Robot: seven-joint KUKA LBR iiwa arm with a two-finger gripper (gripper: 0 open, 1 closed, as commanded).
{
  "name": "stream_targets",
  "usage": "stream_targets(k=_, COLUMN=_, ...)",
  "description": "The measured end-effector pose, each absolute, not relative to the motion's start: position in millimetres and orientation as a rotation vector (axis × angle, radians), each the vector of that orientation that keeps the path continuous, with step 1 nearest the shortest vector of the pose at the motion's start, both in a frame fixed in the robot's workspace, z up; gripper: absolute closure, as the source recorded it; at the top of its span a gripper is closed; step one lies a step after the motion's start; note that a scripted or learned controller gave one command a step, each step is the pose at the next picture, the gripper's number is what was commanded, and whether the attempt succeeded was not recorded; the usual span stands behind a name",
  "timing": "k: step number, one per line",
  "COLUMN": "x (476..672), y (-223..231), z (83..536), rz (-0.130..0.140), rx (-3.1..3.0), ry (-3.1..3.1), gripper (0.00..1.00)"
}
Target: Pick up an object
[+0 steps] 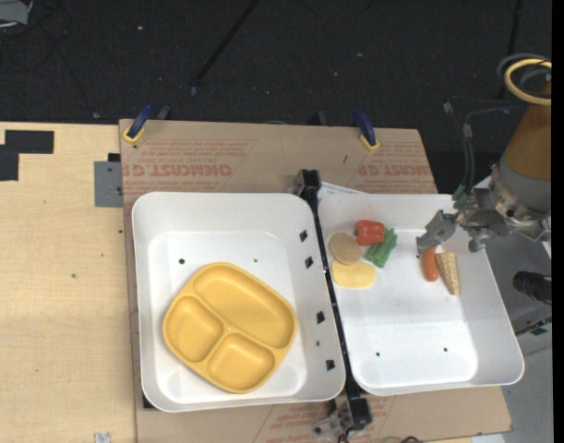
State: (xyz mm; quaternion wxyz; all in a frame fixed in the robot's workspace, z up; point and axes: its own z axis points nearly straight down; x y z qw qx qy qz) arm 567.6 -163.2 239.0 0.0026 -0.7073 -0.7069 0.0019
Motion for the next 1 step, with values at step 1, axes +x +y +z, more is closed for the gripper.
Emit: stream_targets(k=1, x=568.6, y=-163.3, z=241.8, rz=0.001, rx=-2.221, ry=-2.221, gripper=0.00)
